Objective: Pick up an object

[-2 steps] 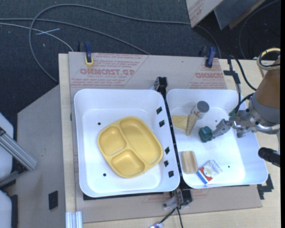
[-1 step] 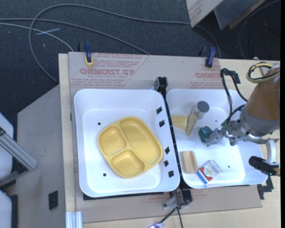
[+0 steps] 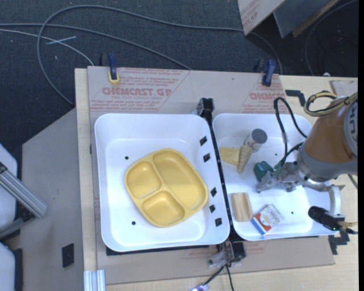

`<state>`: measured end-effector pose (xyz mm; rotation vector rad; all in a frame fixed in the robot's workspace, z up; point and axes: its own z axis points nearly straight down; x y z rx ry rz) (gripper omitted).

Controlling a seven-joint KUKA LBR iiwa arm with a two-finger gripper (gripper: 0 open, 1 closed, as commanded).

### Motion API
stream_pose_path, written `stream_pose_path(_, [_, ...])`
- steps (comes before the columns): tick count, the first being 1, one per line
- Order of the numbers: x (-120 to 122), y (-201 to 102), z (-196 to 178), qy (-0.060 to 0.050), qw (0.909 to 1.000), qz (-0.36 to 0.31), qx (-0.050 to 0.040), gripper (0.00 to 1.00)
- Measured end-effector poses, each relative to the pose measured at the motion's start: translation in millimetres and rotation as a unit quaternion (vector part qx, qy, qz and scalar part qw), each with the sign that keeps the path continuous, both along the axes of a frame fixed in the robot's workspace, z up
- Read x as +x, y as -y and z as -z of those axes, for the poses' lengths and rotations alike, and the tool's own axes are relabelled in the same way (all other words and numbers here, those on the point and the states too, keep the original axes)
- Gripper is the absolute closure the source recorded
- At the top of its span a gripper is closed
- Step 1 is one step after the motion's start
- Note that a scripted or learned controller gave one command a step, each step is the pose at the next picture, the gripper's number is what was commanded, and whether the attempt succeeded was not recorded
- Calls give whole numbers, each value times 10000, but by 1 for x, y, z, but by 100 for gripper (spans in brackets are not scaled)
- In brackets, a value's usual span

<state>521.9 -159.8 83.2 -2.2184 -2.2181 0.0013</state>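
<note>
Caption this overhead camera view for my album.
Robot gripper lowered beside a teal object in the right bin; yellow tray in the left bin.

Two white bins [image 3: 108, 170] side by side on a cardboard-covered worktop [image 3: 142, 91]. Blue clamps [image 3: 113, 68] pinning the cardboard's far edge, one near each corner. Black clips [image 3: 205, 149] along the seam between the bins. Grey cables [image 3: 57, 40] looping over dark carpet [image 3: 40, 85] beyond. Cardboard box [image 3: 259, 12] at top.

"CHEMCAST GP" on the board [image 3: 136, 91]
</note>
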Motion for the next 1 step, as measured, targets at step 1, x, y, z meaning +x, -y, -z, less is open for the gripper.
stream_pose_path(1, [1,0,-13,19,10000,1,-5,100])
